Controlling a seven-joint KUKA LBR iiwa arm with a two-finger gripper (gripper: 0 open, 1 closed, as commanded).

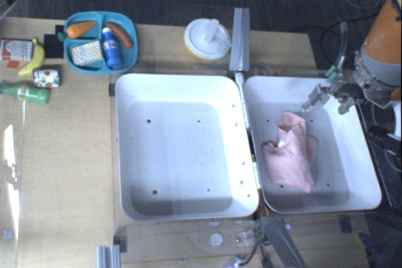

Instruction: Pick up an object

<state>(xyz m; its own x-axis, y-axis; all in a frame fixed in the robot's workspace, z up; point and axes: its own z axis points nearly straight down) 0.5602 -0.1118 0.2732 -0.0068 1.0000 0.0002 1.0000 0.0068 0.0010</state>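
A crumpled pink cloth point(290, 152) lies in the right bin point(358, 166), a little left of its middle. My gripper point(328, 103) hangs over that bin's far right part, above and to the right of the cloth and apart from it. Its fingers point(312, 101) are spread open with nothing between them. The grey arm with the orange band point(383, 41) comes in from the right edge.
The left bin point(182, 135) sits beside the right one, with a metal divider point(239, 41) behind their seam. On the bench's far left are a blue tray of toy food point(100, 41), a banana point(32, 58), a small can point(46, 78) and a green bottle point(25, 93). A lidded yellow tub point(207, 39) stands behind the bins.
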